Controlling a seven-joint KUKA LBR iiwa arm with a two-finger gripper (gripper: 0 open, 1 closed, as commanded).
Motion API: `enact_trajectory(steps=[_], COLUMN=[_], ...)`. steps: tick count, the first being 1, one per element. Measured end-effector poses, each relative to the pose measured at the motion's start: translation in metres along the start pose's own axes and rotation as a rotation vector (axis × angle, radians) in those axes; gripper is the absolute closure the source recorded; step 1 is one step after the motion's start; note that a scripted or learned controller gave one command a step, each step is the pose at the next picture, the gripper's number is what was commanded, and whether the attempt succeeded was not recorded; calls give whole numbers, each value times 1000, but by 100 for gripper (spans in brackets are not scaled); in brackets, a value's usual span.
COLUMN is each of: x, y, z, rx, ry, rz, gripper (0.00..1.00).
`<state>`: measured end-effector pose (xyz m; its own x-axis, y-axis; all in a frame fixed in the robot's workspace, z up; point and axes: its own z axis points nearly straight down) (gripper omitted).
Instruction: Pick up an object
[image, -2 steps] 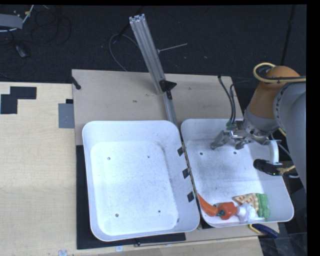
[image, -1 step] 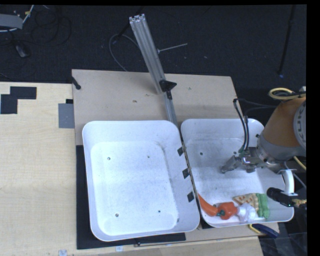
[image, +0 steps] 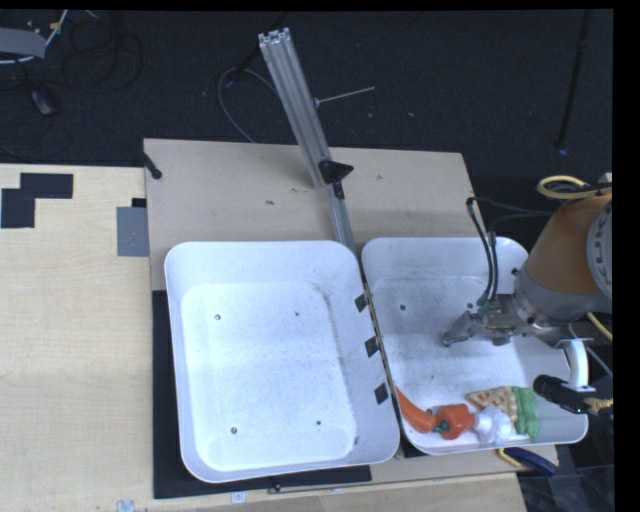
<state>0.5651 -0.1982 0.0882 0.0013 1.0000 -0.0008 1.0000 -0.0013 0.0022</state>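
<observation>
I cannot tell the finger state of my gripper (image: 462, 333), hanging mid right bin (image: 420, 275) because the toys (image: 470, 415) crowd its near edge.

No legible text, label, brand, number or sign on any surface around the pincer (image: 452, 336).

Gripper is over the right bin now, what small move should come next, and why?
Probably shift the gripper toward the bin's near edge before descending. It sits over bare floor of the right bin, while the objects, an orange-red piece and a green and white cluster, lie bunched along that near edge, apart from it.
</observation>
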Motion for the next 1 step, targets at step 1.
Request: enact_trajectory(steps=[1], x=[36], y=[-63], z=[-3], rx=[3], ry=[2], rz=[-1], gripper=[0])
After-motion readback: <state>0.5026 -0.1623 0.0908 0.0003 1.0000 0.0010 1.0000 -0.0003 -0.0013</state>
